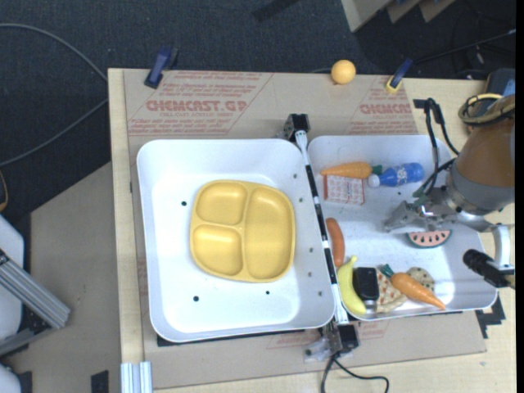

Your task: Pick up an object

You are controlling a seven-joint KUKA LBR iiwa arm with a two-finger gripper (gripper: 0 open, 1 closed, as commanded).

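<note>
Your pincer point(407, 217) hangs low in the right bin point(393, 147), seemingly to grab the watermelon slice point(429, 237) just beside it; I cannot tell its state.

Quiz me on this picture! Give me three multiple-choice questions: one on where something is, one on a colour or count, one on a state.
1. Where does the yellow divided plate lie?
A. left bin
B. right bin
C. bare bench

2. How many compartments does the plate have?
A. two
B. three
C. five

3. How does the blue bottle rest?
A. upright
B. on its side
C. on the plate

Answers: 1 A, it sits inside the left bin. 2 B, two ridges split it into three wells. 3 B, it lies flat in the right bin, beside the carrot.
</note>
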